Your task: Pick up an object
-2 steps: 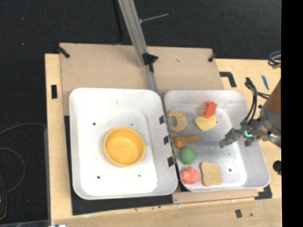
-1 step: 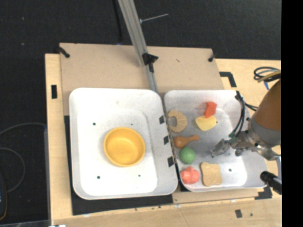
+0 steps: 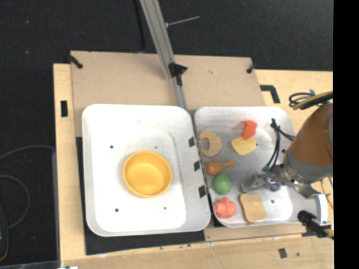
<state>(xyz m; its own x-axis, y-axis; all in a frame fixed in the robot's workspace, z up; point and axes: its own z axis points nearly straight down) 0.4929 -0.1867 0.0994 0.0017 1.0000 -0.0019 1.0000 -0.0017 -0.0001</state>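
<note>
**Claw low in the right bin, grip state unreadable**

Your claw [image 3: 262, 182] sits over the right bin [image 3: 224, 116], arm coming in from the right. You can't tell from this view if it's spread or pinched. Nearest object: tan toast slice [image 3: 253, 207], flat, just below-left of it. Left of the claw: green ball [image 3: 222, 183], brown drumstick [image 3: 219, 166]. Pink-red lump [image 3: 225, 208] is beside the toast. Up-left: yellow wedge [image 3: 244, 145], orange block [image 3: 249, 129], tan ring [image 3: 210, 143]. Yellow bowl [image 3: 147, 174] is well apart in the left bin [image 3: 101, 122].
</note>
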